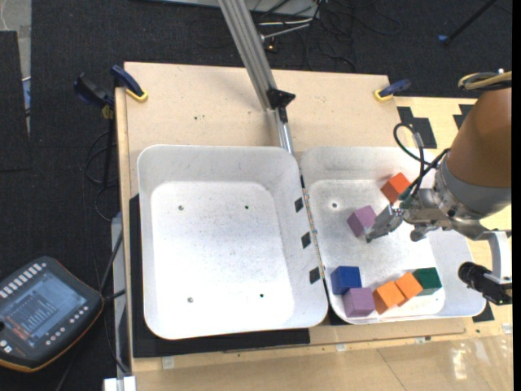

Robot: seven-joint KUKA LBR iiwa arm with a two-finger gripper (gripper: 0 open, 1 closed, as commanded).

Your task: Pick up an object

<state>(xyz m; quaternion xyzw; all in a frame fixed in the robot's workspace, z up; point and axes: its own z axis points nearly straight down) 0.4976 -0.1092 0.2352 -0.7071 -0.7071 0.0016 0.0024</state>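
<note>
Landmark: the right bin (326, 163), the one with all the blocks; every place below is given from it.
Pendant (42, 309): on the dark floor, far to the left of the right bin and lower in view.
Left bin (163, 169): touching the right bin along its left edge.
Blue block (345, 278): low in the right bin, near its left wall.
Lower purple block (359, 300): at the bin's near rim, just below and right of the blue one.
Upper purple block (362, 219): mid-bin, left of centre, lying just beside the gripper's fingertips.
Gripper (381, 230): over the bin's middle, reaching in from the right; the dark fingers point down-left toward the upper purple block. How far apart they stand cannot be told, and no block shows between them.
Lower orange block (391, 292): near rim, between the lower purple and green ones.
Upper orange block (396, 187): toward the far right, close above the gripper.
Green block (426, 279): near-right corner.
</note>
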